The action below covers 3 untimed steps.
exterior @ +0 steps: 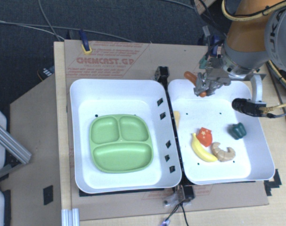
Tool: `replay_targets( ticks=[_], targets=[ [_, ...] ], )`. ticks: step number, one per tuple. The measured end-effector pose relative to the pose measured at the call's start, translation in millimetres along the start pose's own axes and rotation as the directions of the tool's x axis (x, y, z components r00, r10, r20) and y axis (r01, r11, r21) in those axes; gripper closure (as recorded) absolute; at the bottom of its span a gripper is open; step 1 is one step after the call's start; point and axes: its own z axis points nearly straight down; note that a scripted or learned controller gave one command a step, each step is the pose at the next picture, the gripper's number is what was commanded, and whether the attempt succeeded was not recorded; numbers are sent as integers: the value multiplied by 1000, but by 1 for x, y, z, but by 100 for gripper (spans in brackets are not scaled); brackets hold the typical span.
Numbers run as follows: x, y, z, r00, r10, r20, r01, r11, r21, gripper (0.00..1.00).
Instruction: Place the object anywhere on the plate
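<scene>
A green plate (pixel 120 142) with three compartments lies in the left bin (pixel 81 126). My gripper (pixel 202 90) is over the far left corner of the right bin (pixel 256 159). An orange carrot-like object (pixel 190 76) sticks out to the gripper's upper left, and a bit of orange shows again right below the gripper. The gripper hides the object's middle. Whether the object is gripped or just lies under the gripper cannot be made out.
In the right bin lie a yellow banana (pixel 202 150), a red strawberry-like piece (pixel 205 135), a beige shrimp-like piece (pixel 223 152) and a dark green pepper (pixel 237 131). A black clamp (pixel 161 73) sits at the bins' far junction. Cables (pixel 267 108) run at the right.
</scene>
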Motion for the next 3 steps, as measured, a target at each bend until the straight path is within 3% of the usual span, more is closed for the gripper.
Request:
replay_targets(
  ticks=[3],
  targets=[
    [161,-33,26,1000,1,0,-1,1000,2,100]
  ],
)
